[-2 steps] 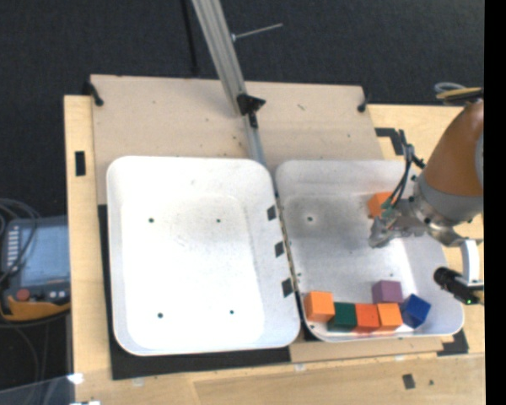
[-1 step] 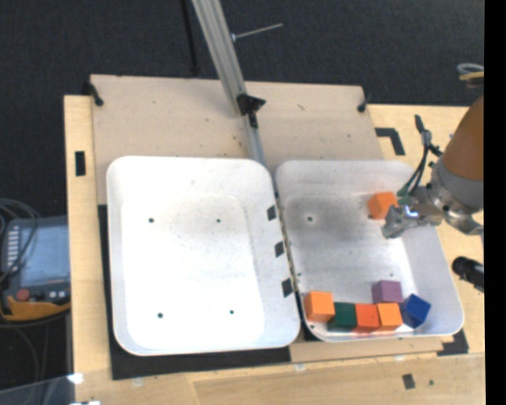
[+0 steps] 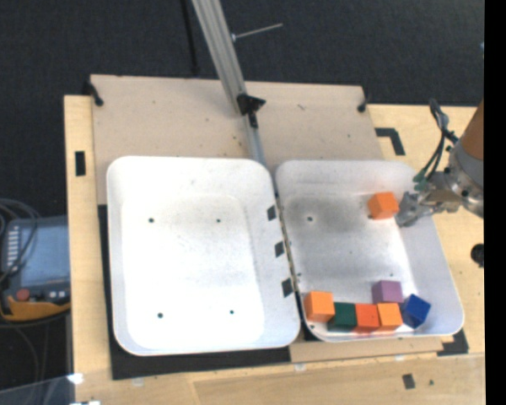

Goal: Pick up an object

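1. Closing in on the orange block (image 3: 383, 205) in the right bin (image 3: 422, 306), the gripper (image 3: 407, 209) sits just beside it; grip state, I cannot tell
2. Next move, I judge: get the block squarely gripped, then lift
3. Other blocks (image 3: 367, 312) crowd the near wall; left bin (image 3: 190, 251) on a wooden bench (image 3: 236, 378), dark floor around

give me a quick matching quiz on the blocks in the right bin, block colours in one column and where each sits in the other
Blocks:
1. purple block
2. blue block
3. green block
4. lone orange block

Places:
A. beside the gripper, near the bin's right wall
B. right end of the bottom row
C. just above the bottom row, near its right end
D. in the bottom row, between two orange blocks

Pairs: 1-C, 2-B, 3-D, 4-A
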